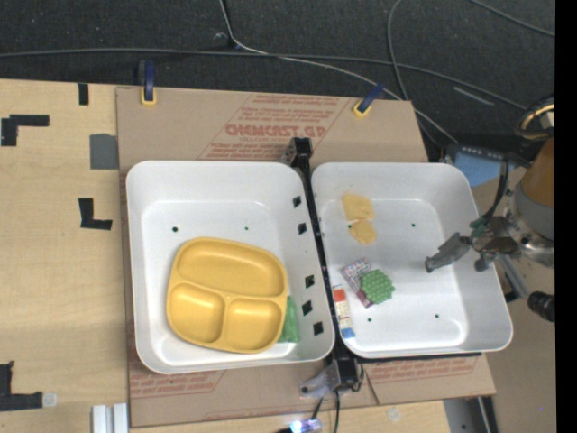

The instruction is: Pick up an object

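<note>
Two shallow white bins sit side by side on a brown cardboard sheet point(270, 129) laid over a wooden bench. The left bin point(149, 188) holds a yellow compartment tray point(225, 293) — three sections, lying flat in the lower middle of the bin — with a small green object point(290, 323) tucked against the tray's lower right corner, next to the wall between the bins. The right bin point(451, 188) contains a loose group of items on its left half: two pale yellow pieces point(359, 216) near the upper left, one just below the other; a green knobbly object point(377, 286) lower down; a small purple-grey packet point(355, 270) touching its upper left side; and a narrow red-and-white item point(342, 307) lying near the bin's left wall. The gripper point(451, 251) enters from the right edge of the frame and hangs over the right half of the right bin, well apart from the items — its fingers spread open, with nothing between them. Black cables point(270, 52) cross the dark surface at the top of the frame.
</note>
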Robot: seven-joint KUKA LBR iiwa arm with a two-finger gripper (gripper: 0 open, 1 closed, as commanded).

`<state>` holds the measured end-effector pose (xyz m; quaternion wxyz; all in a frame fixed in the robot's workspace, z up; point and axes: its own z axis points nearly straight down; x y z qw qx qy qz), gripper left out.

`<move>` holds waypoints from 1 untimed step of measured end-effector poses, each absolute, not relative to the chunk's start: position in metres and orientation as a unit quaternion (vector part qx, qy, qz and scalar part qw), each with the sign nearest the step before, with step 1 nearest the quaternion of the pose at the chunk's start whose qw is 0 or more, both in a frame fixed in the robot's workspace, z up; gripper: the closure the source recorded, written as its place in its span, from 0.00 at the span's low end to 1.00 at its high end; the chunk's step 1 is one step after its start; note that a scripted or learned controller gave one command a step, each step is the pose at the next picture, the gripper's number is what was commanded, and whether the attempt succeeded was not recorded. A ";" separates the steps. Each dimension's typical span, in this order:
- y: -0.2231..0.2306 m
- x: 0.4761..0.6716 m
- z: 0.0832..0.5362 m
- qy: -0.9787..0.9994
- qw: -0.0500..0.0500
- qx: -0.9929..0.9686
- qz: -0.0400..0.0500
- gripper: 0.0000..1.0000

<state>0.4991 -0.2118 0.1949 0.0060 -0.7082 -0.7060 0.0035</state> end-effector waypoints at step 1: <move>-0.212 0.502 0.201 -0.707 0.001 -0.707 0.001 0.00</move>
